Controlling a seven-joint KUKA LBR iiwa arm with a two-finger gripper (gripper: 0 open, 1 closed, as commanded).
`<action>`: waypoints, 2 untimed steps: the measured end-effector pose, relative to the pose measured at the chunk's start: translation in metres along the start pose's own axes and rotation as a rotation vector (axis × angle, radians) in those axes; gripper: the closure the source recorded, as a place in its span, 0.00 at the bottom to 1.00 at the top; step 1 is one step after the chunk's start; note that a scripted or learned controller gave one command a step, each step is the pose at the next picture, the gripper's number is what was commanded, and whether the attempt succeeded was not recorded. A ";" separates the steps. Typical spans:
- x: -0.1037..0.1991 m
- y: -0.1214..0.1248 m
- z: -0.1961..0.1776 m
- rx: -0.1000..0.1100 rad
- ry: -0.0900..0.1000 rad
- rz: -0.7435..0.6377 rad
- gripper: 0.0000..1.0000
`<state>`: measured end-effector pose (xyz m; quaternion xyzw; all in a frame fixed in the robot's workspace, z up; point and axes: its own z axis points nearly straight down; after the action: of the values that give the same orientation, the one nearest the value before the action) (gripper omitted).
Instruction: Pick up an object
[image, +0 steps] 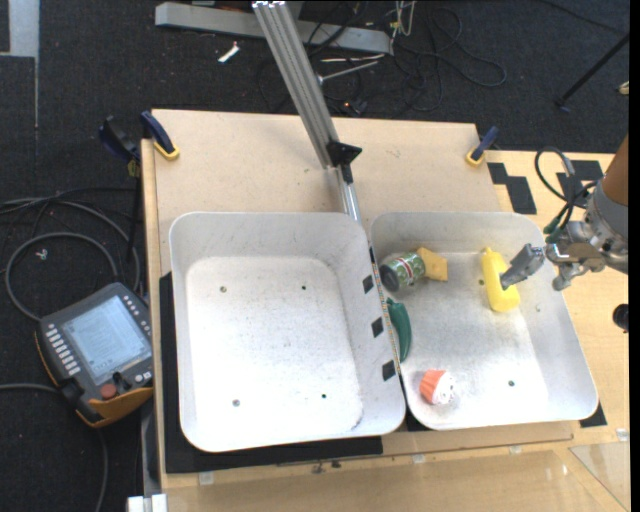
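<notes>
The arm (610, 215) reaches in from the right, and its claw (528, 262) hangs over the upper right part of the right bin (560, 345), just beside the top of a yellow block (495, 280). One grey finger (521, 266) slants down toward the block; whether the claw stands wide or narrow, I cannot tell, and nothing shows between its fingers. The block lies lengthwise in the bin, apart from the other pieces. To its left a green can (403, 270) lies on its side, touching a small tan wedge (434, 264) on its right. Below the can a dark green curved piece (400, 328) rests along the bin's left wall. Near the bin's front sits a small orange and white thing (436, 387), well apart from the block. The left bin (200, 240) sits alongside on the desk (250, 160). A pendant (95, 350) with a screen lies on the floor to the left.
</notes>
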<state>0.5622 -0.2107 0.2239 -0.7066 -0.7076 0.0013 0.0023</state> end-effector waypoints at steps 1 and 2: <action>0.000 0.001 -0.003 -0.005 -0.001 -0.001 0.00; 0.002 -0.002 0.041 -0.001 -0.001 0.002 0.00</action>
<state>0.5601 -0.2084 0.1832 -0.7071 -0.7071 0.0012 0.0018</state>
